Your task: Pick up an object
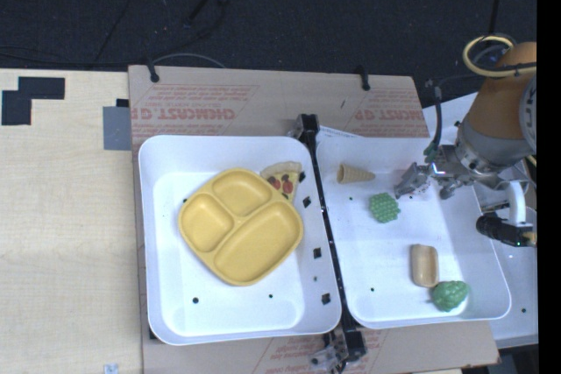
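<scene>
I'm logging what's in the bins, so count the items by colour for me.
Yellow: 1, the divided plate
Green: 2, the bumpy ball and the leafy piece
Tan: 2, the cone and the bread roll
Multicoloured: 1, the pizza slice
Total: 6

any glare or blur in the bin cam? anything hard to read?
Camera view: even light, no harsh glare on the white bins; soft shadow beside the yellow plate; gripper small and slightly soft, its detail hard to read; floor beyond the bench dark; green grapes and bread sharp enough.
</scene>
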